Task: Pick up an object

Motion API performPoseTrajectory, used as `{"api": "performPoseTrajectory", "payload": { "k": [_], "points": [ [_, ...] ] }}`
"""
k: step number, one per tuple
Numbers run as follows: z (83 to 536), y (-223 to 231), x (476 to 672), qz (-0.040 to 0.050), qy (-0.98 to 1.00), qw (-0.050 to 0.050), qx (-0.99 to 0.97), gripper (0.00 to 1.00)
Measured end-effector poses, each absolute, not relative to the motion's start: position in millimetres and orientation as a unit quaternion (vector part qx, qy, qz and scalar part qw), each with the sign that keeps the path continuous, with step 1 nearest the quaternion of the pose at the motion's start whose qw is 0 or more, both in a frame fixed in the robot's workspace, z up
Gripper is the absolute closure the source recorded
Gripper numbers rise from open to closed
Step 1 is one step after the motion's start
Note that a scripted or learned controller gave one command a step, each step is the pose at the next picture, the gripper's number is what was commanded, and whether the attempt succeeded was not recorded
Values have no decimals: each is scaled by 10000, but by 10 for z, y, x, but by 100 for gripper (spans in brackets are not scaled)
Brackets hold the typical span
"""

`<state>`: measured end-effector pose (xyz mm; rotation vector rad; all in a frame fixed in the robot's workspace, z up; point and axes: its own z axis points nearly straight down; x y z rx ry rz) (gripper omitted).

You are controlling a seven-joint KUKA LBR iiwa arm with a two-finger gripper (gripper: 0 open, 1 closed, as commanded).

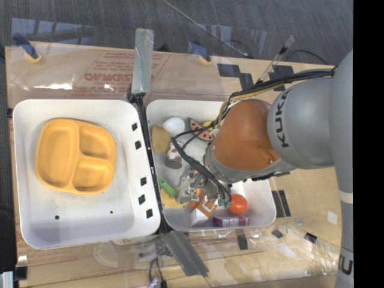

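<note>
Orange-banded arm (pixel 252 140) reached from the right into the right bin (pixel 264 206) of 2, its gripper (pixel 195 188) low among small items near a red ball (pixel 238 204); its grasp state could not be told. A clean pick likely required isolating 1 item.

A yellow divided plate (pixel 75 155) is lying in the left white bin (pixel 36 221), toward its far-left part. Clear plastic sheeting (pixel 72 71) is covering the desk (pixel 312 221), taped down at its corners. A grey tape strip (pixel 143 62) is running above the bins' shared edge.
</note>
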<state>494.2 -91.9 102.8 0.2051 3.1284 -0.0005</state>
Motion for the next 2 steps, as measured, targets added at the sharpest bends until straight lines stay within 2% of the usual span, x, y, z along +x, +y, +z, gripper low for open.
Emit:
{"api": "performPoseTrajectory", "payload": {
  "k": [1,2],
  "points": [
    [2262,-682,5475,1,9865,41,1639,100],
    [1905,-230,4799,1,9849,-18,1732,100]
  ]
}}
